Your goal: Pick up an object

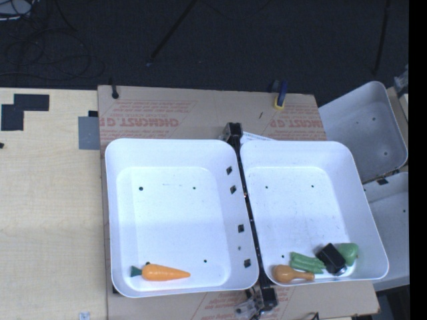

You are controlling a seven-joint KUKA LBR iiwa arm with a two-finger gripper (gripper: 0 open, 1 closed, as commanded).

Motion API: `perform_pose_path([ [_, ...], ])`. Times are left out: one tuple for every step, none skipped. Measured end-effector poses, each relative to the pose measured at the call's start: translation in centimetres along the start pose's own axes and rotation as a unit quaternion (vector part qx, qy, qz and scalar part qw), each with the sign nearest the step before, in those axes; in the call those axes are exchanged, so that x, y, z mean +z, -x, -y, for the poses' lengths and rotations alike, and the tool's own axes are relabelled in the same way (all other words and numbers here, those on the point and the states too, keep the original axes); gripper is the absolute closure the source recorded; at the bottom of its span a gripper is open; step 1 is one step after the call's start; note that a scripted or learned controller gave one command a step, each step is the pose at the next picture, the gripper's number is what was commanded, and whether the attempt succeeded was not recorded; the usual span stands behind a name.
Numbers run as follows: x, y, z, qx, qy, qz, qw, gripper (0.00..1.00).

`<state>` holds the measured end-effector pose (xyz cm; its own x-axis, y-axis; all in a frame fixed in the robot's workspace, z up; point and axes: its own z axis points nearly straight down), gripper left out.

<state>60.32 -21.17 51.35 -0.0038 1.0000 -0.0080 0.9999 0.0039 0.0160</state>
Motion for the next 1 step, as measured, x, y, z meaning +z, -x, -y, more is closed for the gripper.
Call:
perform_pose_path([
  [0.07,-0.37,-0.02,-0.004,-0.01,-0.004,0.9999,1.0],
])
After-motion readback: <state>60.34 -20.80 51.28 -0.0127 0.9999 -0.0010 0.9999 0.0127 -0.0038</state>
